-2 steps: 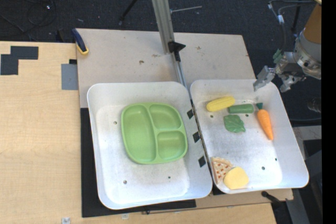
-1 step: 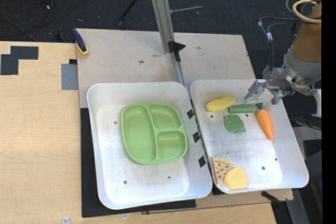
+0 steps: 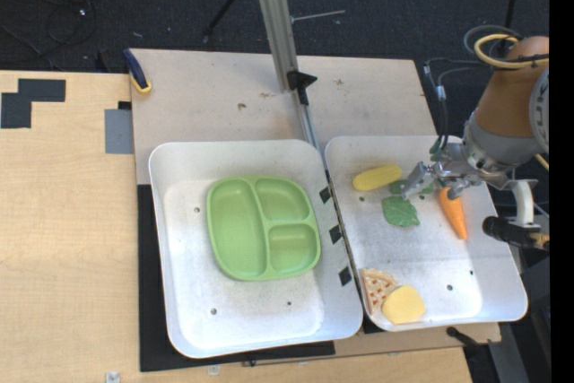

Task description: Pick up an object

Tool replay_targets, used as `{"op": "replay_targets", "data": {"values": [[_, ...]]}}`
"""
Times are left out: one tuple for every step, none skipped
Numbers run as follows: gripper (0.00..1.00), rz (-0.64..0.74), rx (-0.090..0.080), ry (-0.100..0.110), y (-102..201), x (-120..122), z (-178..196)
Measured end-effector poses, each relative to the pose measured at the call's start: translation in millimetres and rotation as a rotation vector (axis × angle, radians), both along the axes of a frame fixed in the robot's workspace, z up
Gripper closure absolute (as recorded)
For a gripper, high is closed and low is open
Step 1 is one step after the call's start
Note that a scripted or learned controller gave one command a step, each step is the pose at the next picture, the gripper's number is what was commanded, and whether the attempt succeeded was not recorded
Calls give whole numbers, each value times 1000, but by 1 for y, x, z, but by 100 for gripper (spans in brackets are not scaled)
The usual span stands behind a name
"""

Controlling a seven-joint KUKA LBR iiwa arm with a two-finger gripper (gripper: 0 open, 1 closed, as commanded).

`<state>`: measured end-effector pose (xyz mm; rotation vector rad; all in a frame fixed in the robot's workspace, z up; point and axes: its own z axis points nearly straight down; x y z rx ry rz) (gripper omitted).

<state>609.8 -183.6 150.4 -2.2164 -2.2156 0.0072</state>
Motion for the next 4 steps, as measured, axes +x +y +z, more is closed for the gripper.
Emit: {"op": "replay_targets", "data": {"values": [[0,-1,-1,-6,4,-8,-56],[100,-2,-2,-9,3,-7,-44],[100,0,-4,-11,-4,1,5],[100,-2,-3,-12,-5,-9,56]]}}
